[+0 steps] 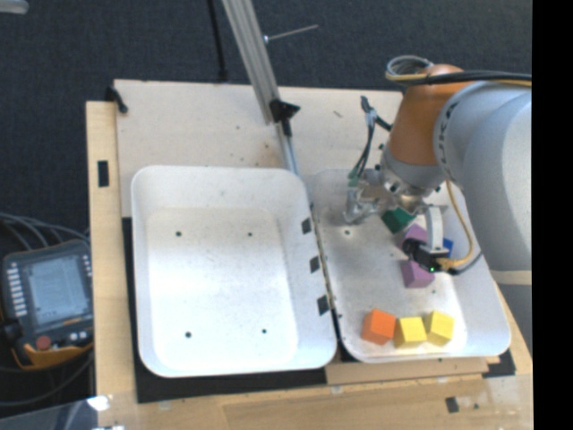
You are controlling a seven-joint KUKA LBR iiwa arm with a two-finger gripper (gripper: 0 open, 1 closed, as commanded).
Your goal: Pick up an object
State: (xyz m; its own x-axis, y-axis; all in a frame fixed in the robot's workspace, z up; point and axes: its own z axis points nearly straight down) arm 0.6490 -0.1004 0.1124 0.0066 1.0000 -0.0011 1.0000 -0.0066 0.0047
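Low over the far end of the right shallow white plastic bin (474,330), the grey arm's two-finger gripper (358,206); whether jaws apart or together, cannot tell. Along the near wall, orange block (379,326) touching two yellow blocks (426,330); purple block (416,272) mid-bin.

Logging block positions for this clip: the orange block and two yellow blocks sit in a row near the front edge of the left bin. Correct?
Not quite. The orange block and two yellow blocks do sit in a row near the front edge, but of the right bin, as the camera view shows.
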